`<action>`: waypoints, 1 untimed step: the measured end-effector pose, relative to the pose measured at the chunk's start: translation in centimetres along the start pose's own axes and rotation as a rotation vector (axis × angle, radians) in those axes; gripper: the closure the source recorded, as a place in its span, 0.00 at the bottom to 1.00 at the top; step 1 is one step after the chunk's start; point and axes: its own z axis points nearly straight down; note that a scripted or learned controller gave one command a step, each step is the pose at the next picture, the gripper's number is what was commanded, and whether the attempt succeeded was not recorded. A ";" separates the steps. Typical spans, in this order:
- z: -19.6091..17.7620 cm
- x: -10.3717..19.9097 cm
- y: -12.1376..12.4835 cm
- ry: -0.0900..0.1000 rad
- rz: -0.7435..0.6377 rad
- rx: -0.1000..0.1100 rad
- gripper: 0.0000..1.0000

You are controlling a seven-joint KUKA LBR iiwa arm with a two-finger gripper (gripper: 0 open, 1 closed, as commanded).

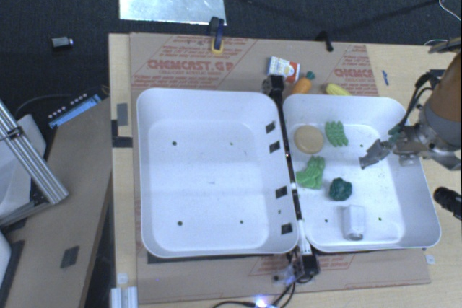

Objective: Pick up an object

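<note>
The right bin (404, 227), smooth white plastic, holds a flat tan disc (309, 138), a ridged light-green piece (336, 133), a leafy green lump (311, 173), a knobbly dark-green lump (341, 189) and a pale grey cylinder (353, 221). The gripper (372, 155) hangs over this bin, right of the light-green piece, touching nothing; whether its jaws are parted I cannot tell.

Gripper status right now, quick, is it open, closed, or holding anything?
Gripper: above the right bin, apart from the dark green toy; open or closed cannot be told.
</note>
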 end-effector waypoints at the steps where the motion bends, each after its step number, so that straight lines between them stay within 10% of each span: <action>1: 10.5 6.9 0.9 0.000 -0.002 -0.005 0.00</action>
